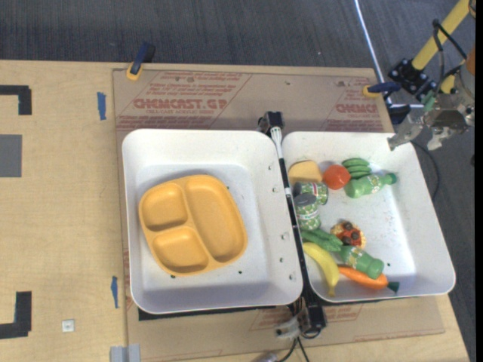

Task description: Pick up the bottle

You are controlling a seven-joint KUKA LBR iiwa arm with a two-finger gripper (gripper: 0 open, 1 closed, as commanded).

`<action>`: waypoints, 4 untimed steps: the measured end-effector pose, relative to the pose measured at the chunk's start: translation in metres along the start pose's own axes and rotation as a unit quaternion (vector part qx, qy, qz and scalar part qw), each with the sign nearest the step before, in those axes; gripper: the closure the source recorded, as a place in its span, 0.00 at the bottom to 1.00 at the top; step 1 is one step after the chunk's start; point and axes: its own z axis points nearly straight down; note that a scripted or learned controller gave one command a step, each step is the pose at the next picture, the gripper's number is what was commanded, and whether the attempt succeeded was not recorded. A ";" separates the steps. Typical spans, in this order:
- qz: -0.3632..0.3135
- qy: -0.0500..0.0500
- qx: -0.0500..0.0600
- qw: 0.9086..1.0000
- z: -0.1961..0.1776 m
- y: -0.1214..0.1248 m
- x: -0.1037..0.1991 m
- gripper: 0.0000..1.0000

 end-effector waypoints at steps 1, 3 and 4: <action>0.090 0.003 0.002 0.996 0.106 0.015 0.008 0.00; 0.224 0.001 0.002 0.975 0.124 -0.019 0.052 1.00; 0.307 0.000 0.002 0.952 0.047 -0.058 0.141 1.00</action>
